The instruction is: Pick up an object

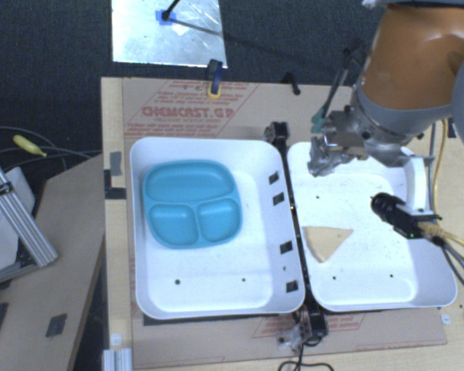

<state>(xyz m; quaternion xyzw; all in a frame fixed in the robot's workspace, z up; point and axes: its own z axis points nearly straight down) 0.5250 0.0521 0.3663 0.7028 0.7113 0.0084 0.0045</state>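
Observation:
A tan wedge-shaped piece [325,241] lies flat on the floor of the right bin [371,288], toward its left side. A light blue divided tray [192,203] rests in the left bin [209,296]. My gripper [323,159] hangs over the back left corner of the right bin, well behind the tan wedge and apart from it. Nothing shows between its tips. The arm's orange band and grey wrist fill the upper right above it.
A black cylindrical part [396,214] with cables juts over the right bin's right side. Black clips run along the seam between the bins. A cardboard sheet [193,107] lies under the bins, with a shiny metal plate [168,22] behind it.

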